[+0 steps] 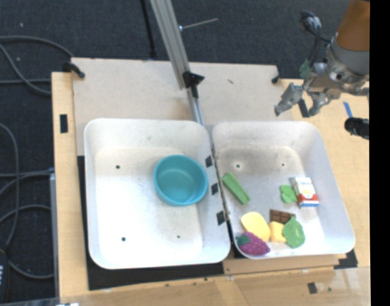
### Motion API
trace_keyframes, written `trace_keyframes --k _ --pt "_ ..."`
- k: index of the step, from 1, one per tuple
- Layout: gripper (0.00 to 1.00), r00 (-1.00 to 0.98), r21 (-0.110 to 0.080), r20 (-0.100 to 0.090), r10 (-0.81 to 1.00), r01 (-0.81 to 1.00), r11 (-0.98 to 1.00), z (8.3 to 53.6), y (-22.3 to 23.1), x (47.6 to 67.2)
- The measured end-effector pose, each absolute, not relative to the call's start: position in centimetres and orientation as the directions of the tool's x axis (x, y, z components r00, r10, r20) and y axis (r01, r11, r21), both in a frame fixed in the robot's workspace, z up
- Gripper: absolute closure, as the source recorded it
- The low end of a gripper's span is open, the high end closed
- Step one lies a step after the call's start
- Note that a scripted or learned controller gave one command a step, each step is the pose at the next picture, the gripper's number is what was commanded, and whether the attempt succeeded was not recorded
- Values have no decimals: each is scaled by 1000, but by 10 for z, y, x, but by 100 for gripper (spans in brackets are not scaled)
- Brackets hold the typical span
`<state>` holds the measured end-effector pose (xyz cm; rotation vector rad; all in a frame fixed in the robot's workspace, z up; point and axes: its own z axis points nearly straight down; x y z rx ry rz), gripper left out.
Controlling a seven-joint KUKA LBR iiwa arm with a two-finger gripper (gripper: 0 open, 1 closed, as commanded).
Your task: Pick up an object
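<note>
My gripper [298, 106] hangs above the back right corner of the right bin [322, 146], fingers spread open with nothing between them. The right bin holds a green oblong piece [235, 189], a small white and red carton [305, 191], a small green piece [287, 193], a brown block [281, 217], a yellow toy [255, 224], a green leafy toy [294, 233] and purple grapes [253, 243]. A teal bowl [180, 180] sits in the left bin [102, 145].
A slanted metal pole [171, 34] rises behind the bins, its base at the seam between them. Cables lie on the dark floor to the left. Bare bench surface [131, 88] stretches behind the bins.
</note>
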<state>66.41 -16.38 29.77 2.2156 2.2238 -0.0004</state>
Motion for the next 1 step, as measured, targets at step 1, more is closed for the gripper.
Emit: trace_keyframes --k 1 --pt "0 -4 1 -3 1000 1000 4 298 -164 664"
